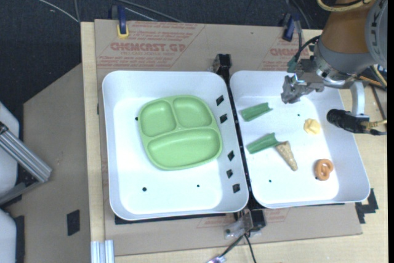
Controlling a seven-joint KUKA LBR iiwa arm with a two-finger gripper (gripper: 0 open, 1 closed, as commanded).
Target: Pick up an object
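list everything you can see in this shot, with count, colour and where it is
bins: 2, white, side by side on the bench
divided plate: 1, light green, middle of the left bin
bean-like pieces: 2, green, left part of the right bin, one above the other
cone-shaped piece: 1, tan, centre of the right bin, beside the lower green piece
small chunk: 1, pale yellow, right part of the right bin
ring-shaped piece: 1, orange, lower right of the right bin
clamps: 2, blue, back edge of the bench
arm: 1, grey and orange, reaching in from the right
gripper: 1, dark, over the right bin's back area
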